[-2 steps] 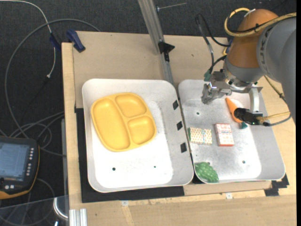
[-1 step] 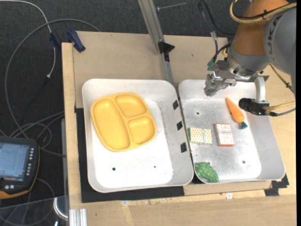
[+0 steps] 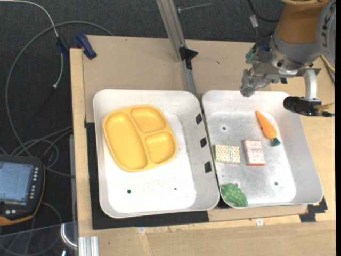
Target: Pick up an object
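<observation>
Hovering at the right bin's [image 3: 298, 193] far edge, the gripper [image 3: 249, 87] carries nothing I can see. The carrot [image 3: 266, 124] (light, probably slippery) lies nearby; grasp its middle.

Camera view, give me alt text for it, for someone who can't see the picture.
A grey and orange arm's gripper hovers at the far edge of the right bin, which holds a carrot, two small boxes and a green item. The left bin holds a yellow tray.
</observation>
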Motion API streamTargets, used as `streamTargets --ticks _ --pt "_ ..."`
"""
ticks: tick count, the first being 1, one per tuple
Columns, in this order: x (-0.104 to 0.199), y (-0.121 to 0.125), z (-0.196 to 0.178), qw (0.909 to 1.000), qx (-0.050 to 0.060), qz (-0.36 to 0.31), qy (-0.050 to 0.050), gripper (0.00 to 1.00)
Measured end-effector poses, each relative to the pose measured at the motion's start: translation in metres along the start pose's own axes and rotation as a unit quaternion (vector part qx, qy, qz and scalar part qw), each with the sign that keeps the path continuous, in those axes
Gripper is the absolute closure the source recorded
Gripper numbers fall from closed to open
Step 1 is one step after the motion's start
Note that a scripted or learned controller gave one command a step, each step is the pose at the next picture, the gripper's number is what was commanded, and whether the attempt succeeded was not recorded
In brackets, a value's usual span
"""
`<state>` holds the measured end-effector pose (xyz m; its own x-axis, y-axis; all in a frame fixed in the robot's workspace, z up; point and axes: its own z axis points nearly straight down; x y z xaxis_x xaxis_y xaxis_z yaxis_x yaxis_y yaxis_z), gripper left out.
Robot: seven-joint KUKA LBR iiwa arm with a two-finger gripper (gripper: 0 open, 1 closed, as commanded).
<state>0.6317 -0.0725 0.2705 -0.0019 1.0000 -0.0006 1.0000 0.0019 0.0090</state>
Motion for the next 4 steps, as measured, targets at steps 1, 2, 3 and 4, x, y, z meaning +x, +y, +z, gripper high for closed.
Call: streamTargets --ticks 1,2,3,4 --pt "0.000 0.001 -0.017 1.0000 0.003 0.000 0.000 1.00" --pt "0.043 -0.003 -0.004 1.0000 0.006 -0.001 0.001 1.00" --pt "0.101 -0.010 0.015 1.0000 0.007 -0.002 0.002 1.00" --pt "0.157 -0.014 0.032 1.0000 0.007 -0.002 0.002 1.00"
